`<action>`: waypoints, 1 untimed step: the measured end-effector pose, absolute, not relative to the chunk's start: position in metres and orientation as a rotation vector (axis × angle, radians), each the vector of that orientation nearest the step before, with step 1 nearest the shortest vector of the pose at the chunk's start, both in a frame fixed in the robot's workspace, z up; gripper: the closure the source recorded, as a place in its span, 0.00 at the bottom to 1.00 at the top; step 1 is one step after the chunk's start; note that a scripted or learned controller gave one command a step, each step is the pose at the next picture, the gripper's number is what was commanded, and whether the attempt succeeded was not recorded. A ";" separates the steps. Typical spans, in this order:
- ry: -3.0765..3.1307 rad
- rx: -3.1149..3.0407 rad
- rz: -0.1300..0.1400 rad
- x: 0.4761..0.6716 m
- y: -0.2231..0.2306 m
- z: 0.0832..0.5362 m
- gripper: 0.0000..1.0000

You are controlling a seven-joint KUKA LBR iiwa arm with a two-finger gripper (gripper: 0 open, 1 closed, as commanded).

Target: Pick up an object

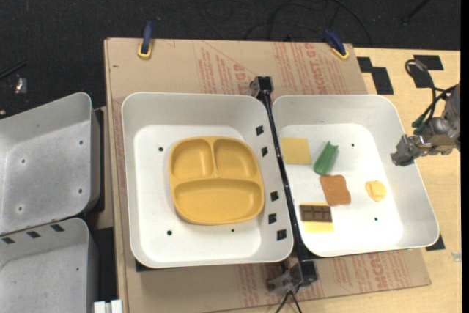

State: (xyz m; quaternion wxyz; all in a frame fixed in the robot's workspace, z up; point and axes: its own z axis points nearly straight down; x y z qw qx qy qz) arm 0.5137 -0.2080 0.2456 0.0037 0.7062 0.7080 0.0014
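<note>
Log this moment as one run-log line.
claw: at right bin right rim, nothing held | right bin: green block, brown piece, yellow square | left bin: yellow tray

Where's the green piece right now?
The green piece lies in the right bin, between the pale yellow square and the orange-brown piece.

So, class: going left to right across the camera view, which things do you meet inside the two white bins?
Yellow divided plastic plate → pale yellow square slice → green block → small yellow lump.
</note>
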 end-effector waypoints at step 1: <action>2.223 2.218 0.000 0.514 -0.208 0.245 1.00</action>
